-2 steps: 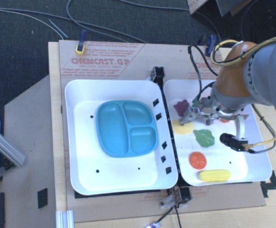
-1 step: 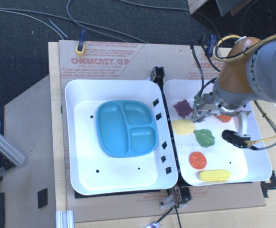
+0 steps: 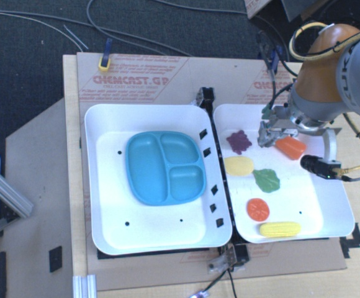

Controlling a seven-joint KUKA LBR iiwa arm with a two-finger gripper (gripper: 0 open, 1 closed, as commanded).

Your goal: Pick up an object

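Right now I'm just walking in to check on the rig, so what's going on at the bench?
The arm is reaching into the right bin, with its gripper low at the far end, between a purple toy and an orange one. Nothing is visibly held. A yellow piece, a green one, a red-orange round one and a corn cob lie nearer in that bin. The left bin holds a blue divided tray.

So our arm (image 3: 347, 67) comes in from the right, grey with that orange band above the wrist, bent downward. The gripper (image 3: 268, 135) hangs low at its end, pointing down, and we honestly can't make out its tips.
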